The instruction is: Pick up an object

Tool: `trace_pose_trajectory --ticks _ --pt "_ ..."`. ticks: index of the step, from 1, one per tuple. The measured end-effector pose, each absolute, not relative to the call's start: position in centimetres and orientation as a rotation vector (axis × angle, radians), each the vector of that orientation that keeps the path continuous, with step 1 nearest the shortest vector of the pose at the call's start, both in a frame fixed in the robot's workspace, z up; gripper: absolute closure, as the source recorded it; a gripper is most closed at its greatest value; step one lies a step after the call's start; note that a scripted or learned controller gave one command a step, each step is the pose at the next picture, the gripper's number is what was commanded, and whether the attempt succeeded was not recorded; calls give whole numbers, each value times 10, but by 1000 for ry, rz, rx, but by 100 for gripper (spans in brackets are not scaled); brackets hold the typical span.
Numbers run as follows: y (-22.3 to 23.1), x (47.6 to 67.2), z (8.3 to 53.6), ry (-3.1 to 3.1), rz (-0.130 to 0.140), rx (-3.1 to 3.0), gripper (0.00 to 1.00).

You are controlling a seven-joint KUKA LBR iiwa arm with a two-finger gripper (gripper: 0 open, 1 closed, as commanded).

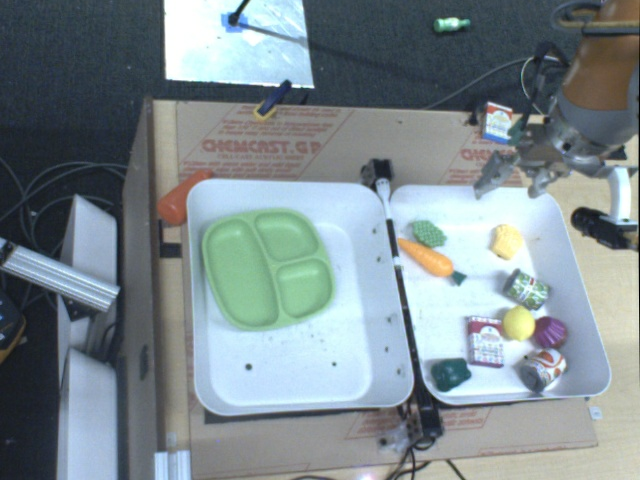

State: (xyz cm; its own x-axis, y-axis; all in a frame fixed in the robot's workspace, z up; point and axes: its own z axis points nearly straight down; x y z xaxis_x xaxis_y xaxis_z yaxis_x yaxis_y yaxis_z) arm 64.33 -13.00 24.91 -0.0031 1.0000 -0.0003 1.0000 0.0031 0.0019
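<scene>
My gripper (520, 176): hanging over the far rim of the right bin (580, 298), near its far right corner; my two fingers are spread apart with nothing between them.
My arm (600, 68): comes in from the right, orange band above the wrist, over the bench beyond the bin.
Right bin, far part: mostly bare white floor under and just in front of my fingers; the nearest thing is the yellow lumpy item (507, 240), a little nearer the camera than me and apart from the rim.
Right bin, middle: a carrot (430, 259) lies slantwise close to the divider edge, with a green checked piece (429, 233) just beside its far end.
Right bin, near right corner: crowded. A green-labelled can (525, 289), a lemon (518, 323), a purple item (549, 332), a red-and-white box (486, 341) and a silver can (541, 369) sit close together, the last near the rim.
Right bin, near edge: a dark green item (451, 373) sits almost against the rim.
Open room: the stretch between the carrot and the yellow item, and the floor left of the red-and-white box.
Left bin (230, 388): holds a green divided tray (268, 267), with bare floor around it.
Outside the bins: a small carton (497, 122) stands on the bench just beyond the right bin's far rim, close to my fingers.
</scene>
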Motion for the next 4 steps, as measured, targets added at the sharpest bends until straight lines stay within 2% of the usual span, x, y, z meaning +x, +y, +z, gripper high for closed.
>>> trace_pose_trajectory --ticks 1,2,3,4 --pt "-94 649 118 2228 -1 2219 0" --pt "-90 638 84 2223 1 2219 0" --pt "-114 669 85 2222 3 2217 0" --pt "-114 670 97 2222 6 2214 100"
